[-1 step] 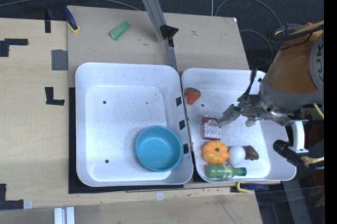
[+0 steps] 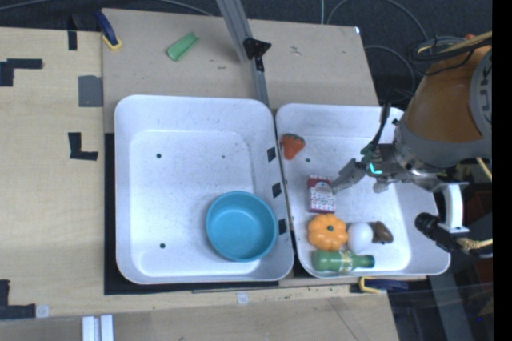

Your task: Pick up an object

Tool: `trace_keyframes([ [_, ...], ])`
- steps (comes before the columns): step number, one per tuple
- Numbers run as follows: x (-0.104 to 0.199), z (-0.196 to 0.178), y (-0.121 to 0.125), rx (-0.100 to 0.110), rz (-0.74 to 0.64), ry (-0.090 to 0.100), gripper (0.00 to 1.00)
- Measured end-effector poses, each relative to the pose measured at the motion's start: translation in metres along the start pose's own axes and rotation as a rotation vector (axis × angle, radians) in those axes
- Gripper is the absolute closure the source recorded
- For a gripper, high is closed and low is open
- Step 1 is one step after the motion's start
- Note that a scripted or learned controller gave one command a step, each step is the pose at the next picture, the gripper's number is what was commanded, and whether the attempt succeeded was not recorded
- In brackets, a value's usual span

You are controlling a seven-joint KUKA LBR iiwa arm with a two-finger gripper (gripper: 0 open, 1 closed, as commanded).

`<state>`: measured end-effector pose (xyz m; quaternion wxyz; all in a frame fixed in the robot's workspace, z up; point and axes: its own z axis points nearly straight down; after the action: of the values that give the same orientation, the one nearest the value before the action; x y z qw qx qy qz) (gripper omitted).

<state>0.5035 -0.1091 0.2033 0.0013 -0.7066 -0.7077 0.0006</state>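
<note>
Gripper (image 2: 350, 174) over right bin (image 2: 400, 259), finger spread impossible to tell, beside red carton (image 2: 321, 194), seemingly lined up for grabbing it.

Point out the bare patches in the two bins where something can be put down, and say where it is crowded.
Free: the left bin all around the blue bowl, mainly its upper half. The right bin has a bare strip between the strawberry and the gripper. Crowded: its lower end, with red carton, pumpkin, white egg, brown piece, green bottle.
</note>
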Motion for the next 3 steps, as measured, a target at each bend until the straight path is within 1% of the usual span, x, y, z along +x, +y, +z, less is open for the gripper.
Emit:
trace_keyframes([
  [1, -0.001, 0.063, -0.006, 0.006, 0.001, 0.0, 0.0],
  [2, -0.001, 0.115, -0.007, -0.002, 0.001, -0.002, 0.0],
  [3, 0.001, 0.104, -0.007, 0.0, 0.0, 0.001, 1.0],
])
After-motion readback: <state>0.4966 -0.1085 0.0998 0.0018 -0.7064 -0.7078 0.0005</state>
